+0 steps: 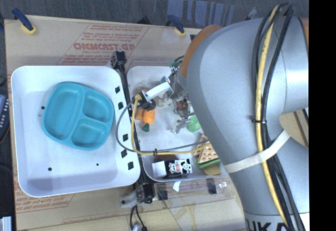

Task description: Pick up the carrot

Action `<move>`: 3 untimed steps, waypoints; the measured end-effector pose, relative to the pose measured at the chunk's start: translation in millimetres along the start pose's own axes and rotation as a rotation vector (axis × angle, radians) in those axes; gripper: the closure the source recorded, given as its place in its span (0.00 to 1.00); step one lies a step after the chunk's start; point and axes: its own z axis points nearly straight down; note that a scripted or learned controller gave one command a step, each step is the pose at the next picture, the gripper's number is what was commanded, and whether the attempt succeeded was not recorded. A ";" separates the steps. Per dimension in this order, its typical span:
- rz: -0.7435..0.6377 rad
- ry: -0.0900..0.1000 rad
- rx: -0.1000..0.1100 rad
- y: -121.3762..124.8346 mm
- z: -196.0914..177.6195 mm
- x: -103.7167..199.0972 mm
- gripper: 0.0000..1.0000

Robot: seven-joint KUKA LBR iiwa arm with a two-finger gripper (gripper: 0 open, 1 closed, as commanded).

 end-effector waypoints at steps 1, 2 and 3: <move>-0.010 -0.004 0.010 -2.6 -10.3 0.8 1.00; -0.004 -0.005 0.001 -15.8 1.2 -42.6 1.00; -0.004 -0.004 0.000 -15.5 0.5 -41.8 0.00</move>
